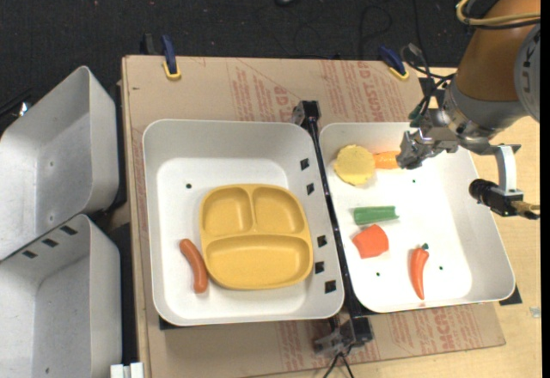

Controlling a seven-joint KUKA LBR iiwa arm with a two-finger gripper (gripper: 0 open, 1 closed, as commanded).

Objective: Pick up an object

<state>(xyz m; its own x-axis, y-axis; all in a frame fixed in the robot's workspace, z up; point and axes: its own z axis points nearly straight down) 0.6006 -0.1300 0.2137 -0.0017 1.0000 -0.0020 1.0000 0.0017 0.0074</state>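
Starting at the left, the left bin (163, 196) holds one yellow tray (256, 236) with three compartments, and one sausage (194, 265) lying just beside the tray's left edge, on the bin floor. Neither looks disturbed.

Across the divider, the right bin (481, 222) carries the rest: one pale yellow disc (354, 165) near the upper left corner, one small orange piece (386, 161) touching the disc's right side, one green stick (375, 215) lower down, one red-orange wedge (371, 241) just beneath it, and one chili (418, 270) with a green stem toward the lower right. That makes five items in this bin and two in the other, seven in all, on one worktop (223, 84).

Farthest right, the arm (498, 50) reaches in and the gripper (412, 149) sits low over the upper part of the right bin, just beside the right end of the orange piece. Its tips are dark and small against the white floor, and I cannot tell whether they are spread or pressed together, or whether they touch anything.

As for progress, nothing appears lifted: every item seems to rest on a bin floor. The approach looks mostly done, with the orange piece or the disc the likely target. Closing on it and raising it clear remain.
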